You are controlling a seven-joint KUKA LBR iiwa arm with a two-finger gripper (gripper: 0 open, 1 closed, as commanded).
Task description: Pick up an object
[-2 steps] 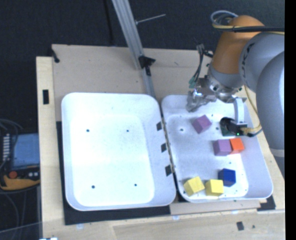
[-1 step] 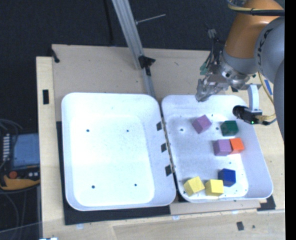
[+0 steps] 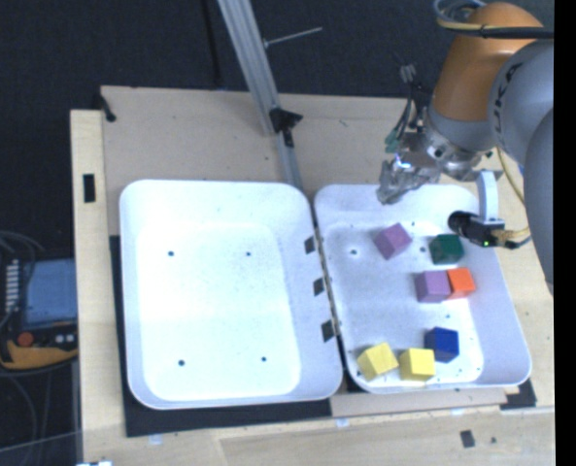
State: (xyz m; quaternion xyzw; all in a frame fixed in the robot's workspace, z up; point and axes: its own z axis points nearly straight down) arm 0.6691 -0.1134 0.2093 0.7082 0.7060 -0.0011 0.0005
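Observation:
Several small blocks lie in the right bin (image 3: 365, 289): a purple block (image 3: 392, 240) near the back, a green block (image 3: 446, 249), a second purple block (image 3: 431, 285) touching an orange block (image 3: 460, 281), a blue block (image 3: 443, 343), and two yellow blocks (image 3: 377, 360) (image 3: 418, 363) at the front. My gripper (image 3: 396, 184) hangs over the bin's back edge, above and behind the first purple block. I see nothing between its fingers.
The left bin (image 3: 220, 289) sits beside the right one, joined by dark clips along the shared edge. A slanted metal pole (image 3: 258, 66) rises behind the bins. A black cable connector (image 3: 467, 226) hangs from the arm over the right bin's back right.

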